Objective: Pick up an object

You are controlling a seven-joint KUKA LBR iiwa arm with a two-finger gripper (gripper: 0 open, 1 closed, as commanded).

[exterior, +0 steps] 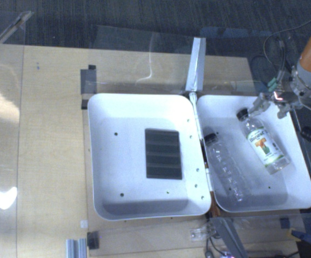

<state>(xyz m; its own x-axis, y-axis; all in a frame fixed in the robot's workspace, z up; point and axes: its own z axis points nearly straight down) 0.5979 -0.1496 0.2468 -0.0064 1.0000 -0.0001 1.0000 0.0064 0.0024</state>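
Our pincer hovers unclenched, gripping nothing. Far to its left lies the flat black ribbed slab; nearer, the unlabelled clear plastic bottle; just below it, the labelled clear plastic bottle. We judge these 2 bottles light, slippery, crushable: grasp mid-body.

So the bench is light wood, with glare patches on its left side. Two shallow white bins sit side by side on it, touching along the middle. The left bin has a dark ribbed rectangular pad lying flat near its centre, plus a few small dark holes around the floor. The right bin has rounded corners too. A grey metal bar runs back from where they meet. Dark carpet behind.
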